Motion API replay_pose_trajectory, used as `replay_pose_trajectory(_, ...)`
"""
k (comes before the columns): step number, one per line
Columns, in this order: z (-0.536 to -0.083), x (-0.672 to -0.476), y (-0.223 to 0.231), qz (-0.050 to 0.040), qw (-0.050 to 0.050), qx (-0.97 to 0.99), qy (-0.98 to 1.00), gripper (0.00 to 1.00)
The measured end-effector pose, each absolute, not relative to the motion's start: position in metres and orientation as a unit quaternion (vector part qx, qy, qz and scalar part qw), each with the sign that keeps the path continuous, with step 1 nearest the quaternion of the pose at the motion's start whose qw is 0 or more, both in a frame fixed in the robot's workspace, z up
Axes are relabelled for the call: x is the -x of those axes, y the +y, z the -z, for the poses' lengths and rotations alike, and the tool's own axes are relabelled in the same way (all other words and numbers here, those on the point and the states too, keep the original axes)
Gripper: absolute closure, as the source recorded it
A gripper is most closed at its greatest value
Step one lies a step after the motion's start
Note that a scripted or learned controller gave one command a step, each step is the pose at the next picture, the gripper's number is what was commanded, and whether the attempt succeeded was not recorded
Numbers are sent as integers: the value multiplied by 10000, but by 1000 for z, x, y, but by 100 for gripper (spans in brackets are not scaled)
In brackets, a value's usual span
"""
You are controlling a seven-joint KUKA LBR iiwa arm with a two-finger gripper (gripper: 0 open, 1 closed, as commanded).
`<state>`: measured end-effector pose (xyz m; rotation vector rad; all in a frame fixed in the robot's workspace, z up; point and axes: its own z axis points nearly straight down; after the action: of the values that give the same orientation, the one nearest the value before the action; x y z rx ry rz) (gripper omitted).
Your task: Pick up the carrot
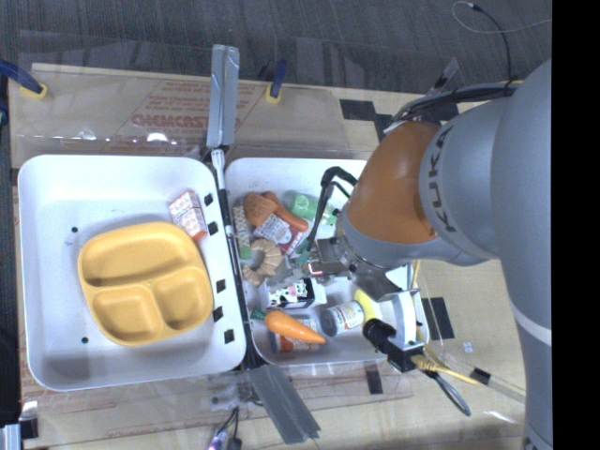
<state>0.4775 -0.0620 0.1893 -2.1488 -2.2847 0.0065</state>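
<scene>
To grab the long orange carrot [294, 326] near the right white bin's [246, 172] front wall, the arm should come straight down over its middle.

A bulky grey arm [511, 186] with a glossy orange band [398, 181], black KUKA lettering and black cables.

orange carrot [292, 326] — yellow tray [142, 279]
</scene>
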Motion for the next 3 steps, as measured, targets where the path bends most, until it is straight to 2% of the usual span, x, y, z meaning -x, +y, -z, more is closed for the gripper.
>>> replay_pose_trajectory(1,-189,-494,-83,-22,25,6907,-7231,0)
replay_pose_trajectory(2,-188,-477,-47,-38,42,7304,-6830,0)
replay_pose_trajectory(3,-112,-479,-95,10,-6,6844,-7291,0)
